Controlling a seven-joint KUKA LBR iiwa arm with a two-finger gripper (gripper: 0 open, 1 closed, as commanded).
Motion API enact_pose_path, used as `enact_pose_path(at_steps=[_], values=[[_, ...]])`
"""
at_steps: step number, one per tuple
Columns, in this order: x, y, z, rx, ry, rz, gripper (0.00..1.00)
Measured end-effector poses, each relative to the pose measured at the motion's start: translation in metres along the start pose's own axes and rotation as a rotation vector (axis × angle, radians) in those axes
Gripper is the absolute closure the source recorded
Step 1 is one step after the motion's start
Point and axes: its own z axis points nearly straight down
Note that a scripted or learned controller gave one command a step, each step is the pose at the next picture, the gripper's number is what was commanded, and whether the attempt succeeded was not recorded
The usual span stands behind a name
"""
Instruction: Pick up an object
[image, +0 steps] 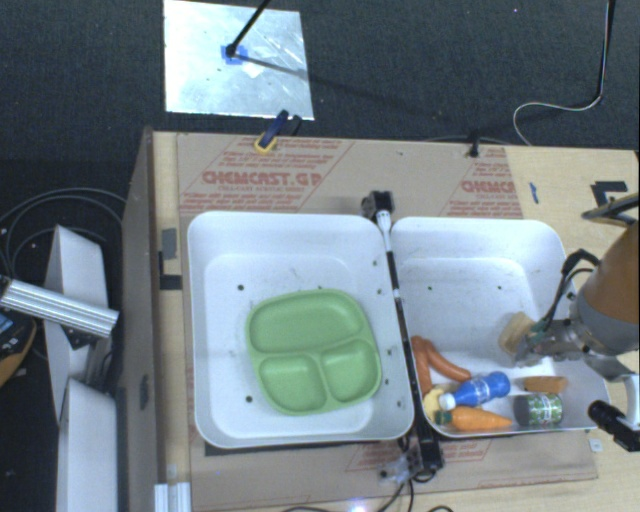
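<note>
Right bin (470, 245) | blue bottle (477, 390) lies cap lower-left | fingers' state: cannot tell

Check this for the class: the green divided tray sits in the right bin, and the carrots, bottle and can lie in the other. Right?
Not quite. The camera view shows the green divided tray in the left bin; the carrots, bottle and can lie in the other, the right bin.

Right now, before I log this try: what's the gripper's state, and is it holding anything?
Gripper: cannot be told; it sits low at the right bin's right side, beside a tan object.
</note>
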Motion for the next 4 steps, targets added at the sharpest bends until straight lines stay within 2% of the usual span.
enact_pose_path(at_steps=[1,2,3,4], values=[[0.004,0.048,0.011,0.002,-0.001,-0.001,1.0],[-0.005,0.076,-0.018,0.0,-0.002,-0.002,1.0],[-0.005,0.098,-0.047,0.0,-0.001,-0.002,1.0],[-0.005,0.105,-0.029,0.002,-0.001,-0.003,1.0]])
